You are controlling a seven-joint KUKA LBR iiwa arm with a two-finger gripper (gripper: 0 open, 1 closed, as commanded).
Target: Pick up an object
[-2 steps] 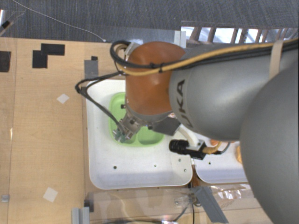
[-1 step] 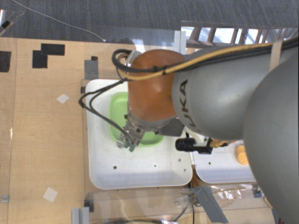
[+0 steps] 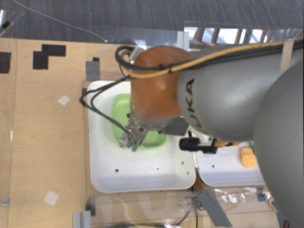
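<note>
Over left bin (image 3: pixel 142 175), arm angled down, hand (image 3: pixel 129 141) at green obj (image 3: pixel 121 115); grip state unclear.

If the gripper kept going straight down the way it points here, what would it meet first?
Most likely the green object in the left bin: the gripper hangs over its lower edge. Depth is unclear, so it may land on the bin floor beside it.

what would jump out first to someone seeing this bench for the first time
The big grey arm with its orange band dominates, sweeping in from the right over the left bin. Its gripper hangs at the edge of a bright green object in that bin. A yellow object lies in the right bin.
</note>
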